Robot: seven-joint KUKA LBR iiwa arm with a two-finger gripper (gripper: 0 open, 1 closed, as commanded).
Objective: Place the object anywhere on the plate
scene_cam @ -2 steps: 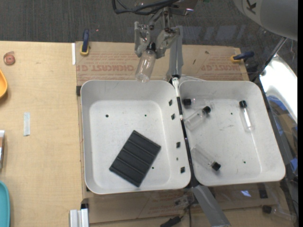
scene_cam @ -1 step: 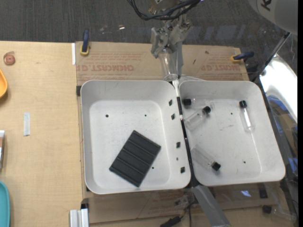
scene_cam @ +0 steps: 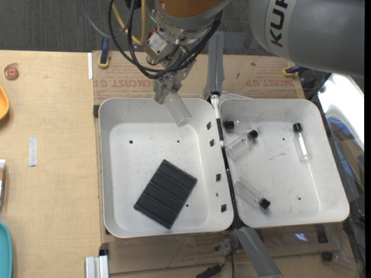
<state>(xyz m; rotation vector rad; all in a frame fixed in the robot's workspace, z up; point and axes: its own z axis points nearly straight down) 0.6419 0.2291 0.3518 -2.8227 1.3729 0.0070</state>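
Observation:
The black ribbed plate lies flat and turned at an angle in the near half of the left bin. My gripper hangs over that bin's far edge, well beyond the plate. It is shut on a clear plastic vial, which slants down and to the right from the fingertips above the bin's far wall. The vial is in the air, not touching the plate.
The right bin holds several clear vials with black caps, among them one at the far right and one near the front. Black clips line the divider between the bins. Cables hang around the wrist above.

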